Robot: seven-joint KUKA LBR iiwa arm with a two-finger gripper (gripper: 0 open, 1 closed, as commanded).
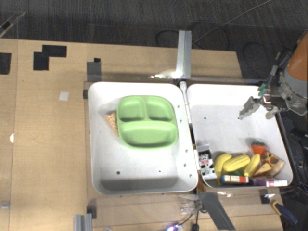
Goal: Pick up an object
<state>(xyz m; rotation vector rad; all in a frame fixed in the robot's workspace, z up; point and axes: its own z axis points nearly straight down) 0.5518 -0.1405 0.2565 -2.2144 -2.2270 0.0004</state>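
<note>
Your gripper [257, 106] hangs with fingers spread and empty over the right bin [226, 97], so lower it onto the bananas [237, 163] nearby.

Robot lab: bench [43, 129], white bins [96, 143]

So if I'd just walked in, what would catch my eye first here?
Probably the bright green divided plate, sitting in the middle of the left white bin. Next, the colourful heap of toy food in the right bin's near corner, with yellow bananas on top. Above that bin's right side hangs the grey arm's end effector.
</note>
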